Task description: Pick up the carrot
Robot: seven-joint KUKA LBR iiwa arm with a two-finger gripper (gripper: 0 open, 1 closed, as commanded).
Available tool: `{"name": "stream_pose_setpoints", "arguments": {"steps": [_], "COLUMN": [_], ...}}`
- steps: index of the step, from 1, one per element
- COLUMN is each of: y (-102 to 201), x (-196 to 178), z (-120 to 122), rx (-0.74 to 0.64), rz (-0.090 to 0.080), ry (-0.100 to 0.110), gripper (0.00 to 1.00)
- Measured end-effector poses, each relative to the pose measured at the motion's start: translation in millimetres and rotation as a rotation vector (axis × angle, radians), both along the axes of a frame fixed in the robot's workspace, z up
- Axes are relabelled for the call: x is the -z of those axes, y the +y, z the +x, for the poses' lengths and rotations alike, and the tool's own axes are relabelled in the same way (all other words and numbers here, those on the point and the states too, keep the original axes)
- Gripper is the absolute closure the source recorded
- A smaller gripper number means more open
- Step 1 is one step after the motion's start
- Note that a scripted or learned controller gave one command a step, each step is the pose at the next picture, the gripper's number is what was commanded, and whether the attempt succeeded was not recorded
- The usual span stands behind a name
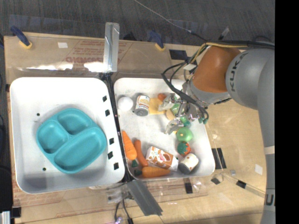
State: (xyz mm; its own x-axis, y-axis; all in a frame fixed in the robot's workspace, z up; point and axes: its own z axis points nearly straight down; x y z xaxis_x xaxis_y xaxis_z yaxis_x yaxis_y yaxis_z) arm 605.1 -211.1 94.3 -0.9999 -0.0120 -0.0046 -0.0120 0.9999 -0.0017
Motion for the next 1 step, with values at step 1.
{"name": "stream_pose_setpoints", "arguments": {"steps": [1], "y": [42.6], "x": [2.2], "z": [0.6], "rx": [-0.079], "rz": [0.003], "ry": [0.006], "gripper": [0.0]}}
